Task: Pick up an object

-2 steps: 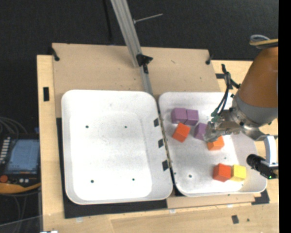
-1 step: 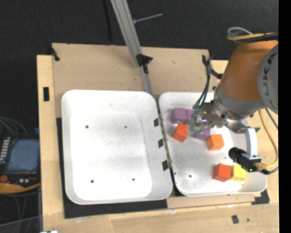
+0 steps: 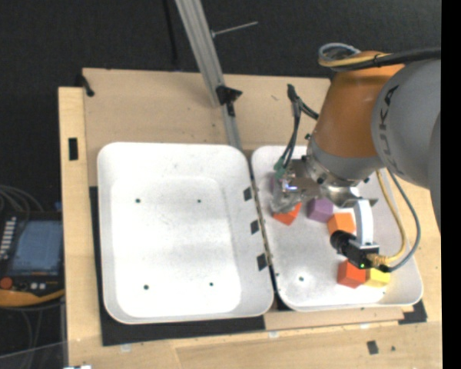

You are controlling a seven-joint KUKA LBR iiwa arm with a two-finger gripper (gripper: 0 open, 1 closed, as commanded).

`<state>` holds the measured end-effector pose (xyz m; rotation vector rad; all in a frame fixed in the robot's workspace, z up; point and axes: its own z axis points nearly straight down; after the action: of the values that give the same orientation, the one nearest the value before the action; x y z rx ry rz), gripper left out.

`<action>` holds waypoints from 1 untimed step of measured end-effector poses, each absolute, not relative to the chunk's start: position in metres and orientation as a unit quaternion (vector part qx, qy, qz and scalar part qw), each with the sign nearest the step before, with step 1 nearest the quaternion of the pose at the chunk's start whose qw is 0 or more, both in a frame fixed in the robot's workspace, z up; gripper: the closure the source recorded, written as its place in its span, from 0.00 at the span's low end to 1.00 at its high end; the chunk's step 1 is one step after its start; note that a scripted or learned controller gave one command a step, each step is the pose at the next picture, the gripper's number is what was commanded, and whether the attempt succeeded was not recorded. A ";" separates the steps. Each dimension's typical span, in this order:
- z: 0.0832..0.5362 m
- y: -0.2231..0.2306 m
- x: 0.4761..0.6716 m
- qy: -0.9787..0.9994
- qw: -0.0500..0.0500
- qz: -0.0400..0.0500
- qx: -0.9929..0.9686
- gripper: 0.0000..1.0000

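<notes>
The grey arm (image 3: 384, 121) with its orange band is reaching in from the right over the right bin (image 3: 315, 294). The tool (image 3: 284, 200) is hanging low at that bin's far left corner, just above an orange block (image 3: 286, 216); whether it is wide, narrow or gripping cannot be told. A purple block (image 3: 320, 209) is lying just right of it, with another orange block (image 3: 340, 223) beside. Nearer, an orange block (image 3: 351, 274) and a yellow piece (image 3: 379, 277) are sitting together. The left bin (image 3: 177, 229) is resting alongside on the surface (image 3: 138, 91).
</notes>
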<state>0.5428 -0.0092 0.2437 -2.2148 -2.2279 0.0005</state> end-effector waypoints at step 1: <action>0.232 0.040 0.555 -0.709 -0.001 0.000 -0.705 1.00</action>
<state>0.5547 0.0396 0.2316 -2.2157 -2.2286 -0.0001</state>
